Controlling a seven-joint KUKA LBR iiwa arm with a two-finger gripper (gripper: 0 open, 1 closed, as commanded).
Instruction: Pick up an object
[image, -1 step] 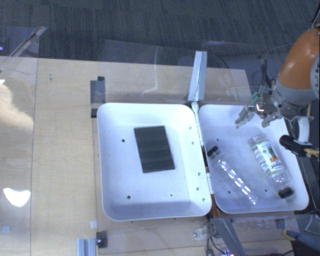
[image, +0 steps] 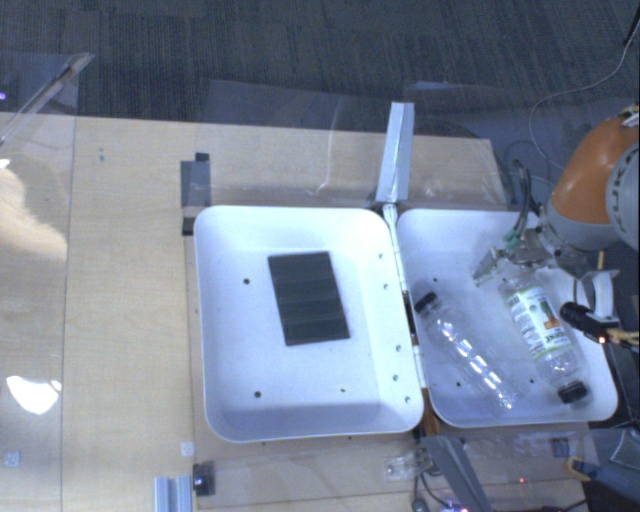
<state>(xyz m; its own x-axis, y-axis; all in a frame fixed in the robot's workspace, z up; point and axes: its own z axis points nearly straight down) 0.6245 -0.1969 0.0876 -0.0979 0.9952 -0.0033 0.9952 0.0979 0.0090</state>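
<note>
A dark grey flat rectangular block (image: 310, 298) lies in the middle of the left bin (image: 225, 400). In the right bin (image: 450, 235) lie two clear plastic bottles. One bottle (image: 468, 352) lies slantwise with its black cap toward the bin's left wall. The other, a labelled bottle (image: 540, 325), has its black cap pointing toward the front right corner. My gripper (image: 508, 258) hangs over the back of the right bin, just above the labelled bottle's base end. Nothing is seen held in it.
The grey arm with its orange band (image: 590, 180) reaches in over the right bin's far right side. A metal post (image: 395, 155) stands behind the wall between the bins. Cables and brackets sit along the right and front edges of the bench.
</note>
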